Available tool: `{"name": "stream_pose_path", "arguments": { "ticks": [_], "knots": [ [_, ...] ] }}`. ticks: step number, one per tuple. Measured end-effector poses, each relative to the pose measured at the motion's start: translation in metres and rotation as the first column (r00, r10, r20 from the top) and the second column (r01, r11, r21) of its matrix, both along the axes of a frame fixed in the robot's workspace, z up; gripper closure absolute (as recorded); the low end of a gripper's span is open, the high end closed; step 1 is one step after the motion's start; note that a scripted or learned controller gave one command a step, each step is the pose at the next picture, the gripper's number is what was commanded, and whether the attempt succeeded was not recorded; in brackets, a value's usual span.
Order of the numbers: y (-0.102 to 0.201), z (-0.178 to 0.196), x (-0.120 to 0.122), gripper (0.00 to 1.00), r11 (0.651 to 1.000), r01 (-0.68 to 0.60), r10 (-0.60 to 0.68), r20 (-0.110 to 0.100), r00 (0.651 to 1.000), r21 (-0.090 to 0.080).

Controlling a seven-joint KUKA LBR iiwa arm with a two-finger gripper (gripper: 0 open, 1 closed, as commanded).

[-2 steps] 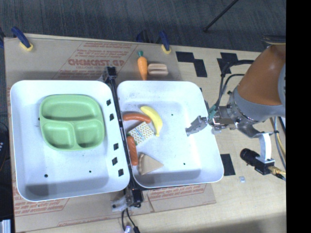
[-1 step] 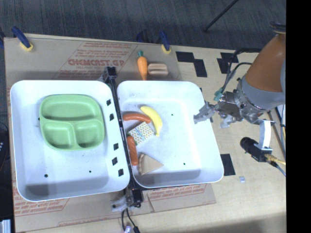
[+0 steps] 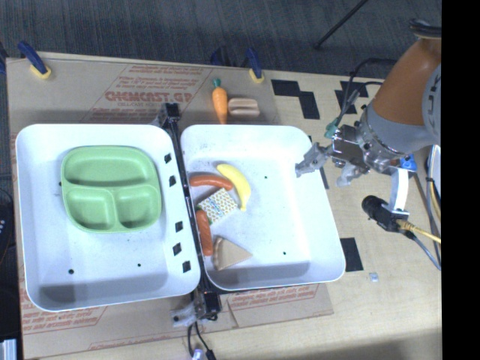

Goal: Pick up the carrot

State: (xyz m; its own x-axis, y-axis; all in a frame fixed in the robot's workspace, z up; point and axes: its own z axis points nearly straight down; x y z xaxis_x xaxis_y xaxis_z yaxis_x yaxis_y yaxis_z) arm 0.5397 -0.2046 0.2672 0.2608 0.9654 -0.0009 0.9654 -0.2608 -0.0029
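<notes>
The carrot (image 3: 218,103), orange with a green top, lies on the cardboard just behind the right bin's back rim, outside both bins. My gripper (image 3: 328,170) hovers over the right rim of the right bin (image 3: 300,253), well to the right of the carrot and nearer the front. Its two fingers stand apart, one finger (image 3: 307,165) over the bin's edge, and nothing is between them.
A small bun toy (image 3: 243,108) sits right beside the carrot. The right bin holds a banana (image 3: 235,184), two sausages (image 3: 204,231), a patterned block (image 3: 217,205) and a tan wedge (image 3: 229,254). A green divided tray (image 3: 111,187) lies in the left bin. Blue clamps (image 3: 254,65) stand at the bench's back edge.
</notes>
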Motion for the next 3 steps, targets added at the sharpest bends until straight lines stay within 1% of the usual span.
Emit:
{"name": "stream_pose_path", "arguments": {
  "ticks": [1,2,3],
  "knots": [
    [0.003,0.028,0.055,0.00,0.982,0.188,-0.188,0.000,0.982,0.000],
    [0.006,0.041,0.100,0.00,0.884,0.468,-0.468,0.000,0.884,-0.001],
    [0.029,-0.131,0.102,0.00,0.830,0.557,-0.557,-0.006,0.830,-0.001]
  ]
}}
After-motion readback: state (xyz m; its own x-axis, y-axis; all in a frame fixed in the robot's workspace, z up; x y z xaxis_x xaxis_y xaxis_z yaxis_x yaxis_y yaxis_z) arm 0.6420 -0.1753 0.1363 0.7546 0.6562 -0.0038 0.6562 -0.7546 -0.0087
